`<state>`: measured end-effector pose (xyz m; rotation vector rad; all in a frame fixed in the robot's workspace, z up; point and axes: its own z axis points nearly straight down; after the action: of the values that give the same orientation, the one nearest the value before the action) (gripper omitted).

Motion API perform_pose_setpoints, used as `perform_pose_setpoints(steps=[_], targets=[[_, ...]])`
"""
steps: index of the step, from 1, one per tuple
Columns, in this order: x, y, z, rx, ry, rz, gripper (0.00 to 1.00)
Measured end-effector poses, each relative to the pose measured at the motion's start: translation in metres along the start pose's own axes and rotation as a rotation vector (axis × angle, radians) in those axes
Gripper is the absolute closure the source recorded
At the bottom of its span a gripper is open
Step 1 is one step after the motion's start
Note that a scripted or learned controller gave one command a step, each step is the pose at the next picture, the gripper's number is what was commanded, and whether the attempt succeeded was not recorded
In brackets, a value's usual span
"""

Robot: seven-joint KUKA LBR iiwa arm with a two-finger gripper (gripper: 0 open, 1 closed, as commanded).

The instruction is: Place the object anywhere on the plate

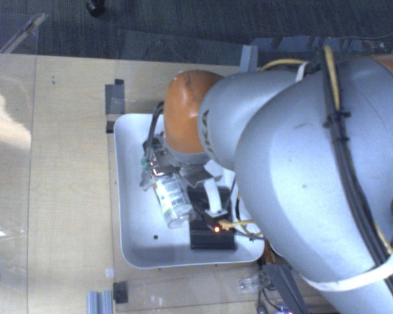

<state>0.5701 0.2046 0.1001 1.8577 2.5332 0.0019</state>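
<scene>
Grey arm (pixel 301 175) looms over the bin (pixel 128 175); its claw (pixel 154 169) sits by the bottle (pixel 171 203) mid-bin, grip impossible to tell, so a lift may leave it behind

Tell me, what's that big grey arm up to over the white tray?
The grey robot arm reaches in from the right and hangs low over a shallow white bin. Its gripper is right at the upper end of a small clear bottle, which lies at a slant in the bin. From this angle I cannot tell whether the bottle is gripped or simply lying underneath.
</scene>
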Motion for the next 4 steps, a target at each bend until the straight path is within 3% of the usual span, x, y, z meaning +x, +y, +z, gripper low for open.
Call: perform_pose_setpoints(steps=[1,2,3,4], targets=[[-0.078,-0.012,-0.084,-0.003,-0.001,-0.119,1.00],[-0.027,0.051,-0.147,-0.003,-0.001,-0.383,1.00],[0.028,-0.005,-0.124,0.000,0.001,-0.510,1.00],[-0.012,0.058,-0.179,-0.003,0.000,-0.334,1.00]])
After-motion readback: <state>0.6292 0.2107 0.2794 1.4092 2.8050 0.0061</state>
